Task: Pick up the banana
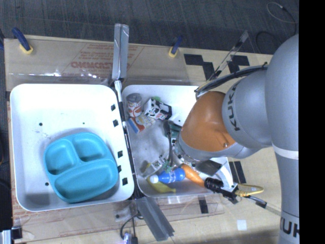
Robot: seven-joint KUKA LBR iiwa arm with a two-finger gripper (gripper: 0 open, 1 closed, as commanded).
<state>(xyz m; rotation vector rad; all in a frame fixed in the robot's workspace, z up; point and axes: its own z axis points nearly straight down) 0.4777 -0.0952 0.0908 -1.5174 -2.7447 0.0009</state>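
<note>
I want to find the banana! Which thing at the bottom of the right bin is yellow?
The banana, lying at the bin's near edge. The bottle just above it is blue, and the carrot beside that is orange.

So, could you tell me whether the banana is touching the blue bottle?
Touching: the camera view shows the banana lying against the underside of the bottle, no gap between.

Robotics lab/test cell, not a home: KUKA arm (254, 116) entering from 3 o'clock, two white bins (20, 136) clamped w/ blue clips (23, 40) at 11 o'clock, cardboard-lined bench (152, 55), loose cables (277, 14) on dark carpet at 1 o'clock.
</note>
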